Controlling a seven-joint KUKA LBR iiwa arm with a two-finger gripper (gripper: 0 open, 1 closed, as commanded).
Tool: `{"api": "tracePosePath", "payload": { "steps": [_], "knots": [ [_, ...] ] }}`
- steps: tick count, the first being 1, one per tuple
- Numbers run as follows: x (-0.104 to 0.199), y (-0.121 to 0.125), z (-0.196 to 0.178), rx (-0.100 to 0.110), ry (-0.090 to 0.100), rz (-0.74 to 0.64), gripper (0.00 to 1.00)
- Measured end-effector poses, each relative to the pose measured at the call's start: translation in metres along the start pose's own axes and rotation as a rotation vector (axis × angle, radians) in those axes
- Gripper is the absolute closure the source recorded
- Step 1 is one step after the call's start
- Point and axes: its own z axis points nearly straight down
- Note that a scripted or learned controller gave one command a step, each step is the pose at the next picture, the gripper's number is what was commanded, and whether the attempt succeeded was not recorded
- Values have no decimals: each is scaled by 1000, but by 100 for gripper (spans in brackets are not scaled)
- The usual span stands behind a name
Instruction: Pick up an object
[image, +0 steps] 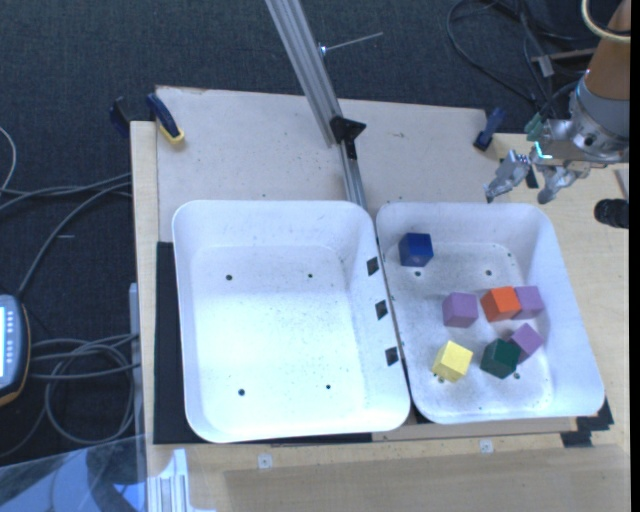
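Six small blocks lie in the right bin (560, 290), which fills the lower right of the frame beside the left bin (200, 260). Counted by colour there are three purple, one blue, one orange, one yellow and one dark green, seven in all. The blue cube (416, 249) sits alone toward the upper left of the bin floor, well apart from the others. The rest gather in the middle and lower part: a purple cube (460, 309) just left of the orange cube (500, 303), which touches a second purple block (529, 300) on its right; a third purple block (527, 339) lies tilted below them, against the dark green cube (499, 358); the yellow cube (453, 360) rests tilted at the lower left of the group, near the green one. All look like plain, solid-coloured blocks of similar size. The gripper (528, 180) hangs at the upper right of the frame, above the bin's far rim and off the blocks, its two fingers spread apart with nothing between them. One arm, two bins.
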Motion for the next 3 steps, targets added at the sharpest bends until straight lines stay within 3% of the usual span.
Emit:
{"api": "tracePosePath", "payload": {
  "steps": [1, 3],
  "knots": [
    [0, 1, -3, -4, -2, -2, 0],
    [9, -3, 108, 0, 0, -1, 0]
  ]
}}
